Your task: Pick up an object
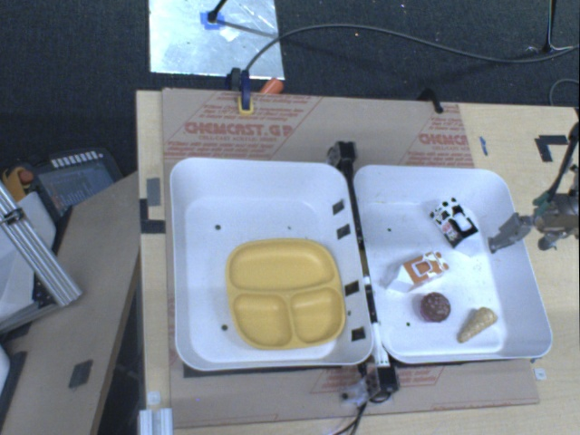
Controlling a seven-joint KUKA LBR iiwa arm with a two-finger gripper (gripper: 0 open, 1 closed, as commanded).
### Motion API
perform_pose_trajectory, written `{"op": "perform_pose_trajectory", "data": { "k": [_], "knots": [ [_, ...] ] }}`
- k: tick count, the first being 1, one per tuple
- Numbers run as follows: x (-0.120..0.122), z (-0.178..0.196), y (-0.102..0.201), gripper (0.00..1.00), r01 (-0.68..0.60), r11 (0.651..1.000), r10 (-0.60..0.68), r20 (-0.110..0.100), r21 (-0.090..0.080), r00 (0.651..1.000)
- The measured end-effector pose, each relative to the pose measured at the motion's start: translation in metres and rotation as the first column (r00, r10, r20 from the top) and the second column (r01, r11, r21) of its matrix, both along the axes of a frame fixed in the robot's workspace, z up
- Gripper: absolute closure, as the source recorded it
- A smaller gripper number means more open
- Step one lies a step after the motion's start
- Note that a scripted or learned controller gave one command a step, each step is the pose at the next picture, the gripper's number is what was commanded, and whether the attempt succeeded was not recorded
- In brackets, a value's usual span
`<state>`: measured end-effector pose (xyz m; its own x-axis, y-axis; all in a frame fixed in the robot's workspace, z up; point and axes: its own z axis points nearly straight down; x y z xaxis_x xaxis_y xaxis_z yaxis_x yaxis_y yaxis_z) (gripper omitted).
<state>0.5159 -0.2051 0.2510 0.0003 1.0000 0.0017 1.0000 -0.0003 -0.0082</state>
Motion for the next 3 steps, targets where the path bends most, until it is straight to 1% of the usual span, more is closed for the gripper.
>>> {"op": "perform_pose_trajectory", "data": {
  "k": [1,3],
  "knots": [
    [0.002,0.005,0.001,0.00,-0.003,1.000,0.003,0.010,-0.003,1.000],
    [0.010,-0.088,0.015,0.00,-0.003,1.000,0.003,0.006,-0.001,1.000]
  ]
}}
